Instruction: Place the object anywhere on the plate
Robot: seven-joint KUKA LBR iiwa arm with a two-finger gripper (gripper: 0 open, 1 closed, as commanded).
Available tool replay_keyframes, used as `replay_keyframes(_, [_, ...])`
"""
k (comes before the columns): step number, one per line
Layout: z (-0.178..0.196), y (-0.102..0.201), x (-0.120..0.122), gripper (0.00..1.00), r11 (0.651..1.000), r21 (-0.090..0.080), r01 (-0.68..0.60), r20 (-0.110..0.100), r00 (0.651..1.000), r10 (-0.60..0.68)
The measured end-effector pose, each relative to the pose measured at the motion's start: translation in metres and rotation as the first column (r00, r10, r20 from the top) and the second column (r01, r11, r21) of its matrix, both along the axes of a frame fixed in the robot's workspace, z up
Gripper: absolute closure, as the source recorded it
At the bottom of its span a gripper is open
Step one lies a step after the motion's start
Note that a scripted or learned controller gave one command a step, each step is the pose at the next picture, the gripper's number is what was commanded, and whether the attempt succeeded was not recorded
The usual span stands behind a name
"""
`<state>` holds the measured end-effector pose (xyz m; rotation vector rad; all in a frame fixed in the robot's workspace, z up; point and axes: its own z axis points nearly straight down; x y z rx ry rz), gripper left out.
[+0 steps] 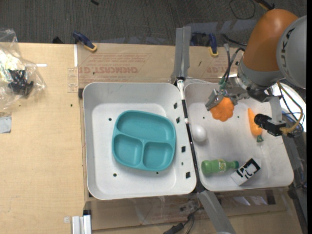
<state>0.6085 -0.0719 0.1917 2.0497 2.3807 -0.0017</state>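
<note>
Here, we set down what we see, line by line.

Plate: a teal plate [144, 140] of smooth, plastic-looking material, rounded at the corners and moulded into three compartments, one long across the top and two smaller below; we see nothing in any of them.

Left bin: the shallow white left bin [97, 130] with rounded corners holds the plate near its middle.

Right bin: the matching right bin [278, 174] holds the loose things.

Orange object: a lumpy, matte orange object [223, 110] sits at the gripper's tips in the upper part of the right bin, well apart from the plate.

Gripper: the gripper [218, 100] appears to pinch the orange object, its dark fingers [212, 103] against the upper left side.

Egg: a smooth white egg [199, 133] lies near the bin's left wall.

Bottle: a green bottle [219, 166] lies on its side toward the front.

Box: a small white box with black markings [246, 171] rests just beside the bottle's cap end.

Carrot: a slim orange carrot-like piece [254, 123] lies to the right, partly hidden by a black fitting.

Bench: a tan, wood-like bench [39, 155] carries a crinkled clear bag [17, 74] at far left.
</note>
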Motion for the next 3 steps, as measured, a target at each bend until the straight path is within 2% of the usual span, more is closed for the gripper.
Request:
replay_keyframes(1, [-0.001, 0.093, -0.016, 1.0, 0.999, 0.0, 0.051, -0.003, 0.999, -0.051])
replay_keyframes(2, [-0.001, 0.142, -0.02, 1.0, 0.999, -0.001, 0.053, -0.003, 0.999, -0.053])
replay_keyframes(3, [-0.001, 0.142, -0.02, 0.0, 0.999, -0.001, 0.053, -0.003, 0.999, -0.053])
